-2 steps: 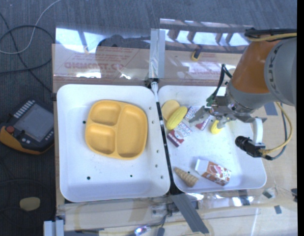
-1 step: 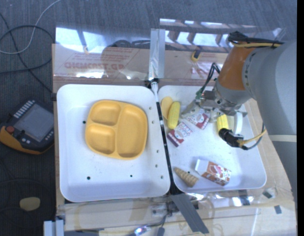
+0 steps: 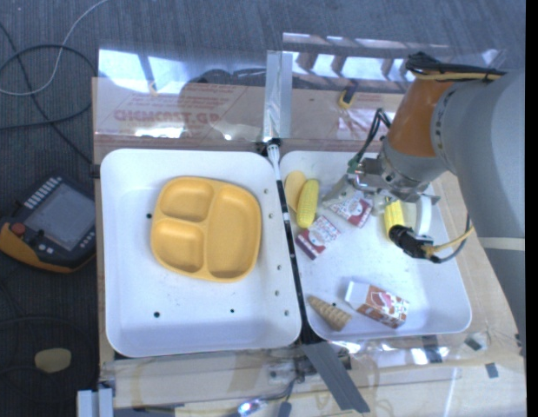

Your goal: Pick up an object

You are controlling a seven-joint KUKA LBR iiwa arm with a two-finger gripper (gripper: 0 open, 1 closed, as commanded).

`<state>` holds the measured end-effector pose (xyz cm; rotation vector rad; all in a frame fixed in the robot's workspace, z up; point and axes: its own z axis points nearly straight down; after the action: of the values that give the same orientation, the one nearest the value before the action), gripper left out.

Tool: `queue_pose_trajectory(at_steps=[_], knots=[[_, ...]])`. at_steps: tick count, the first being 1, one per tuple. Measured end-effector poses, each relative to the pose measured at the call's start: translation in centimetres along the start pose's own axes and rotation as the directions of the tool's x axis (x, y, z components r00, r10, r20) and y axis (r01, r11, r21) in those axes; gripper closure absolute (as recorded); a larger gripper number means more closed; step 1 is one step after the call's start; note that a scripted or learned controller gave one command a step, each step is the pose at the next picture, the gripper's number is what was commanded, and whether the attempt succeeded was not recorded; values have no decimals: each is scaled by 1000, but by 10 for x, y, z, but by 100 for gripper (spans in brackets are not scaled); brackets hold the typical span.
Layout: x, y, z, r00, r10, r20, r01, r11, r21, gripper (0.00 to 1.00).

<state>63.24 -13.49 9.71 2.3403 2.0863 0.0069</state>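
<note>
One cone [image 3: 328,312], two packets [image 3: 376,303], perhaps three; pincer [image 3: 366,181] grip unclear

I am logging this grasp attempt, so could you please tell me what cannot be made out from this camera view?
- Gripper: the arm's wrist covers it from above, so its grasp state is unreadable.
- Packet under the gripper: partly covered by the wrist, print too small to read.
- Yellow object beside the wrist: partly hidden, identity unclear.
- Carton in the right bin: label too small to read.

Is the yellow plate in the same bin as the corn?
No, the yellow plate lies in the left bin, while the corn lies in the right bin, near the wall between them.
</note>
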Motion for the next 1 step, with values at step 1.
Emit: queue_pose_trajectory(at_steps=[1], knots=[[78,-39,-128,998,-66,-1,66,998,10,100]])
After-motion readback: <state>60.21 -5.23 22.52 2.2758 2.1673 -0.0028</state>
